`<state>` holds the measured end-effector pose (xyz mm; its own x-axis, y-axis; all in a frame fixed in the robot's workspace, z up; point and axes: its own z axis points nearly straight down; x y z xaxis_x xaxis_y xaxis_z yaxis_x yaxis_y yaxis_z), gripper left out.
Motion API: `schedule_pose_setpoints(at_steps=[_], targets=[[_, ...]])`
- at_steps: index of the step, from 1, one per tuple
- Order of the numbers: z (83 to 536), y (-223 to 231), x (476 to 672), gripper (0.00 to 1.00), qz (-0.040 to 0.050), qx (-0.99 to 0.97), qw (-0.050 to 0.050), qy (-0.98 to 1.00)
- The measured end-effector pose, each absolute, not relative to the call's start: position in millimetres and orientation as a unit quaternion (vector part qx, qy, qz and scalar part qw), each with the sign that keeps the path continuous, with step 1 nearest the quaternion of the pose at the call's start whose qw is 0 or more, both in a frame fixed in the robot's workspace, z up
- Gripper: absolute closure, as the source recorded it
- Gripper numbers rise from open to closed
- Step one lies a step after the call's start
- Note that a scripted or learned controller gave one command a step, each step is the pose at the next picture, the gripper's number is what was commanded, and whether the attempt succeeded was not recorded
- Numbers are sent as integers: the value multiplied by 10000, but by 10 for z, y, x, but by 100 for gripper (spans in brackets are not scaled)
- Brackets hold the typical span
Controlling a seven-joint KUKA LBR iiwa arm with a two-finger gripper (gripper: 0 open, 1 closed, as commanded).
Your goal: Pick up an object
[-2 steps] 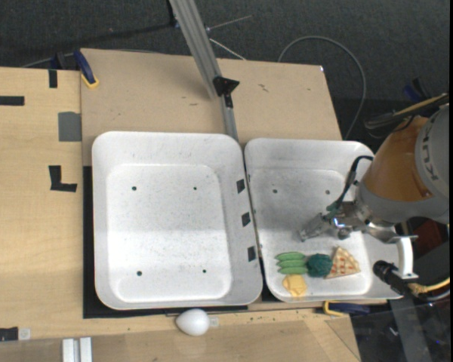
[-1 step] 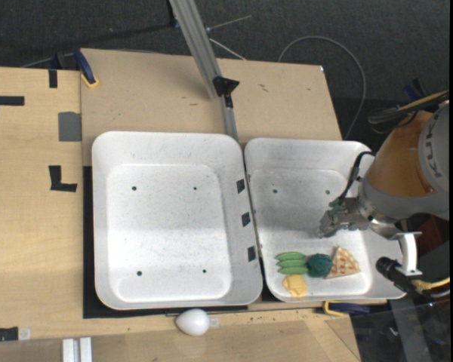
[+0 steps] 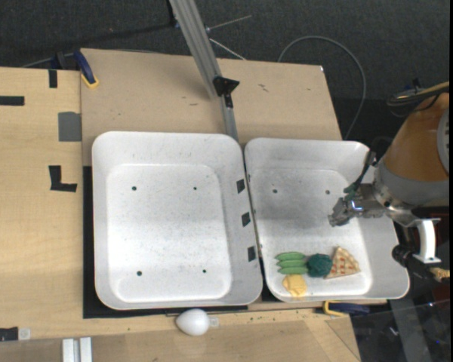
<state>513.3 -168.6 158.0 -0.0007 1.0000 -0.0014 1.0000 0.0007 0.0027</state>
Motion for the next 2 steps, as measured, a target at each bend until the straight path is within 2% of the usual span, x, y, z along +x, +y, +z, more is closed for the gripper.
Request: schedule_pose_setpoints(at_steps=[1, 2], targets=[[2104, -1685, 5145, 100, 10, 7066, 21, 7076], [2043, -1132, 5269, 100, 3, 7047, -13, 7095]])
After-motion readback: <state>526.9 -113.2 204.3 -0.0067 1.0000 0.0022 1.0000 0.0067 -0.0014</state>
